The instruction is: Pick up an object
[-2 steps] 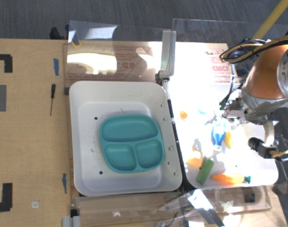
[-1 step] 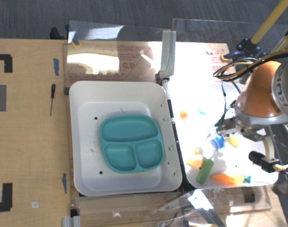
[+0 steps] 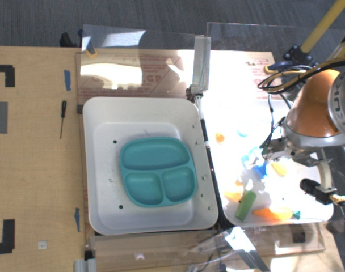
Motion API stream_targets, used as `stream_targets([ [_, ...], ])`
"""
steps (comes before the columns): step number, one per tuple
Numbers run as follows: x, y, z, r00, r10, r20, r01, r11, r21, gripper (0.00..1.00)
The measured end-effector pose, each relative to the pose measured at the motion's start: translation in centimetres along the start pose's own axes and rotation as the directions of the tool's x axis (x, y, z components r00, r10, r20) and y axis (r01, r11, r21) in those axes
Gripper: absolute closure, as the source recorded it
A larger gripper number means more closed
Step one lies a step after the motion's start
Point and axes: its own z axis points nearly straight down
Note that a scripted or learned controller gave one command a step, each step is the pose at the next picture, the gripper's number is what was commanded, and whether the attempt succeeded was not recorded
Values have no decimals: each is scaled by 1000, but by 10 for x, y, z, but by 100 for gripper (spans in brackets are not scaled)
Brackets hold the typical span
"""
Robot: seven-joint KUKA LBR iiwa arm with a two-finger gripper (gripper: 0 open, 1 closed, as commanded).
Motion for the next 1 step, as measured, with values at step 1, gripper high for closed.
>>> stream_targets([
  [1,68,60,-88,985,-172,-1,172,985,-4,100],
])
